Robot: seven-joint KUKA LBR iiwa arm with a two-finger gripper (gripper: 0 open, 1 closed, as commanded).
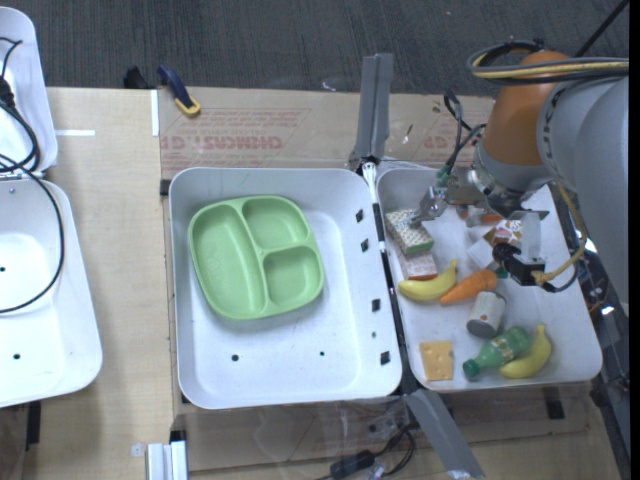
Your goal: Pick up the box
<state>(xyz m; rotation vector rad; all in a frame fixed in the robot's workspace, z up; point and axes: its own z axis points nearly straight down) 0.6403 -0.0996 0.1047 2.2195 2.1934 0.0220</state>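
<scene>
I see the grey arm with its orange band reaching over the right white bin [560,363], its two-finger gripper [437,200] low near the bin's far left corner. I cannot tell the claw's state. The small patterned cardboard box [409,231] lies just beneath and beside the gripper, against the bin's left wall, not lifted. A yellow banana [428,286] and an orange carrot [468,285] lie nearer the bin's middle. The left white bin [200,358] carries a green divided plastic plate [256,256].

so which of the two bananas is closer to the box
The banana beside the carrot, just below the box. The other banana lies far off by the green bottle.
</scene>
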